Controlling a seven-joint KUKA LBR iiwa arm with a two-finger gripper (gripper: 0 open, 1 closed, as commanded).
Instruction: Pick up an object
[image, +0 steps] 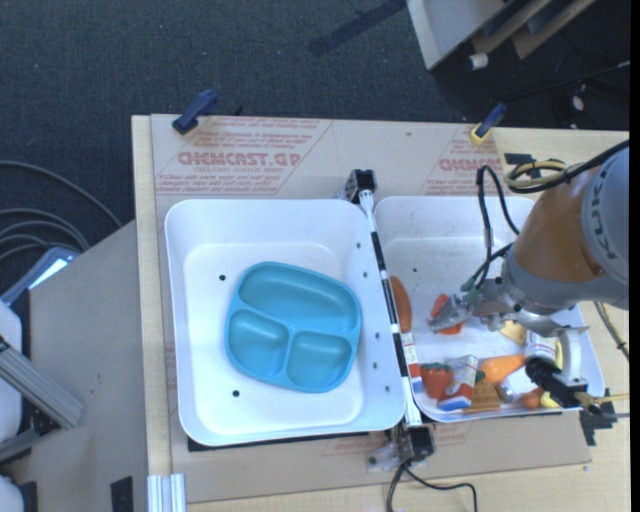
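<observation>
The arm reaches into the right bin (450, 225) from the right, orange band uppermost. Its gripper (468, 306) is low over the bin's middle. A small red-orange object (444, 312) lies right against the gripper's left side; whether it is held I cannot see. A brown-orange oblong object (399, 299) lies along the bin's left wall. Several toy foods crowd the near edge, among them a red strawberry-like piece (435, 380) and an orange carrot (502, 366).
The left bin (195, 300) holds a blue divided plate (293, 326). A black-and-white divider rail (383, 280) runs between the bins. Cables hang over the arm at the right. Blue clamps sit at the bench's far edge.
</observation>
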